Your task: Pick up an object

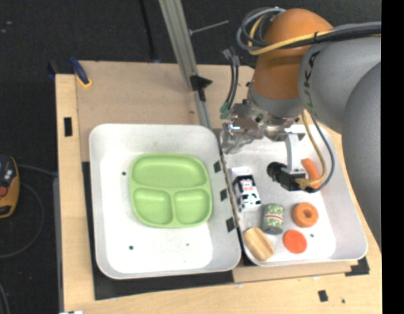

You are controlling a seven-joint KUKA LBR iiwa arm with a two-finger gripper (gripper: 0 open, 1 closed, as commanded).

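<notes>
The small black-and-white carton (246,191) lies in the right bin (332,237) by its left wall, with a green can (274,218) and an orange ring (306,214) close by. The gripper (238,133) hangs over the bin's far left corner, near the carton; how its jaws stand I cannot tell. This looks like the approach: next, centre over one object and descend.

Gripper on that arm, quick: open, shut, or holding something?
Gripper: cannot be told from this view; it hangs over the right bin.
</notes>
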